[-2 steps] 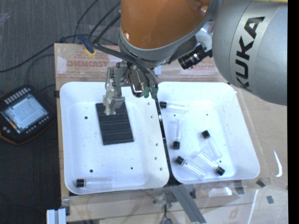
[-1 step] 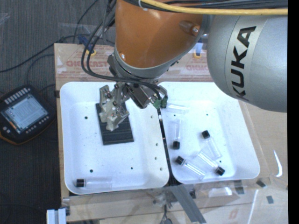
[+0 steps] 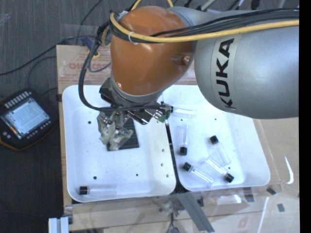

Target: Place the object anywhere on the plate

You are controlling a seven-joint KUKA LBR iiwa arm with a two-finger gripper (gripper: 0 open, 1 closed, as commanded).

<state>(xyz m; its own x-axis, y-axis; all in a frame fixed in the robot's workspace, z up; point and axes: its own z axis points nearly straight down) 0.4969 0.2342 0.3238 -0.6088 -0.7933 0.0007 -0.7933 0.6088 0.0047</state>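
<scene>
A small black square plate (image 3: 130, 138) lies in the left white bin (image 3: 73, 144), near its middle. My gripper (image 3: 112, 134) hangs low over the plate's left part and hides it; whether anything is in the gripper cannot be made out. The orange wrist band and grey arm fill the view above it. A clear tube with a black cap (image 3: 97, 191) lies on its side at the left bin's front left corner, well apart from the gripper.
The right bin (image 3: 252, 144) holds several clear tubes with black caps, such as one at the middle (image 3: 182, 139) and one at the front (image 3: 199, 173). A handheld control pendant (image 3: 24, 118) sits left of the bench. Cables run behind the bins.
</scene>
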